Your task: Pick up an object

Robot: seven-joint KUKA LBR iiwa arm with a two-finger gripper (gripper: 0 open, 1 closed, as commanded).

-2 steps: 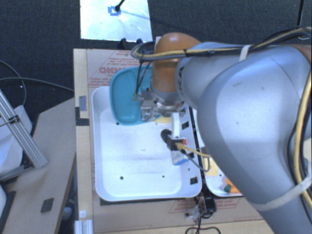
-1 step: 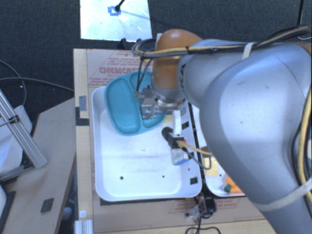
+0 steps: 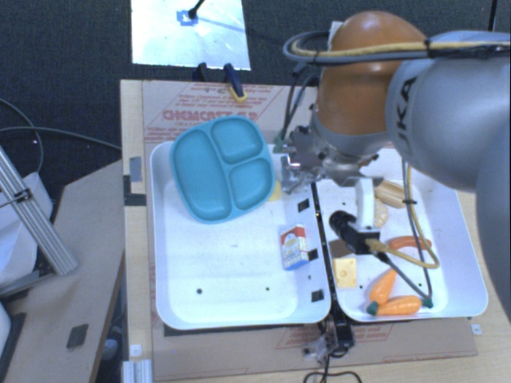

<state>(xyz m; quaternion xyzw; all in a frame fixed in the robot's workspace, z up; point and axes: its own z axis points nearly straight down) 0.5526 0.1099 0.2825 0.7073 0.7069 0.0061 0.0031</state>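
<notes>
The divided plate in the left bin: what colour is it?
Light blue. The divided plate shows clearly in the camera view, at the back of the left bin.

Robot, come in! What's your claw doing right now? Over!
Claw low over the bins' divider, by the blue plate. Nothing seen in it. Small carton lies nearby, left bin. Over.

The grey, smooth-shelled robot arm has a rounded, matte housing bearing part of a dark printed marking near its joint. Above the wrist sits a glossy, dome-shaped orange band. A bundle of yellow and black cables runs across the top of the orange section, with further black cables looping down its side. Below the band, a metallic grey wrist flange carries small fittings, including a green-tinted component at its edge.
</notes>
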